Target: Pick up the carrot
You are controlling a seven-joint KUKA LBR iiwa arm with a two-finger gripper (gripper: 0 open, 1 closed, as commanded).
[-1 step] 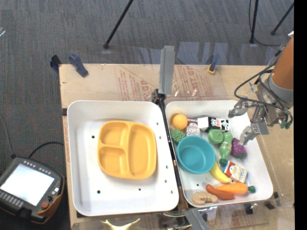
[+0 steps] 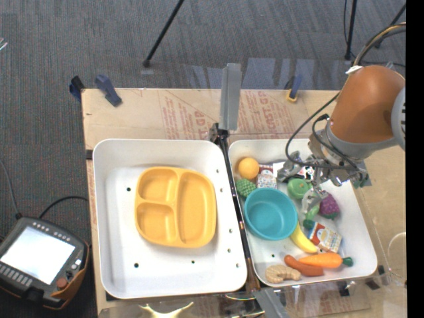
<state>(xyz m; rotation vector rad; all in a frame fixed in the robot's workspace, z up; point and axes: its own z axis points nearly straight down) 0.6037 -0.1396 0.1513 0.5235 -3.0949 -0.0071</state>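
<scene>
The carrot (image 2: 322, 261) is orange with a green stem end and lies flat near the front right corner of the right bin (image 2: 366, 244). It rests beside a red sausage (image 2: 302, 265) and just in front of a small carton (image 2: 325, 236). My gripper (image 2: 314, 195) hangs over the middle of the right bin, further back than the carrot and well apart from it. It sits above a green toy (image 2: 298, 189) and a purple toy (image 2: 329, 206). Nothing shows in its grasp.
The right bin also holds a teal bowl (image 2: 270, 212), a banana (image 2: 303, 240), an orange ball (image 2: 248, 167), a green knobbly toy (image 2: 246, 187) and a tan biscuit (image 2: 281, 273). A yellow divided plate (image 2: 177, 206) lies in the left bin (image 2: 112, 244).
</scene>
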